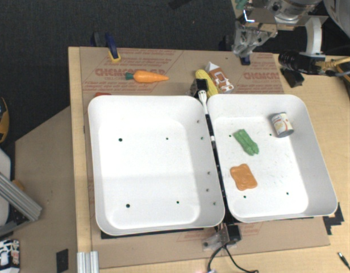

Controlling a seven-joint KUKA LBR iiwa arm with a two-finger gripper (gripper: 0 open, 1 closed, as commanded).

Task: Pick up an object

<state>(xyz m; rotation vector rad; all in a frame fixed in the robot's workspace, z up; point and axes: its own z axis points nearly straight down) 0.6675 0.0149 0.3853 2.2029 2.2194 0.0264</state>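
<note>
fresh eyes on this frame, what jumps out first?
The right bin holds three small things: a green piece near its middle, an orange piece just below it, and a small can lying towards the far right corner. Behind the bins, a toy carrot lies on the cardboard. The gripper hangs above the bench's far edge, well away from all of them.

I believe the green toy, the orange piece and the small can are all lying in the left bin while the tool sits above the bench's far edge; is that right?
Not quite: the camera view shows the green toy, the orange piece and the small can in the right bin, not the left bin. The tool is indeed above the bench's far edge.
</note>
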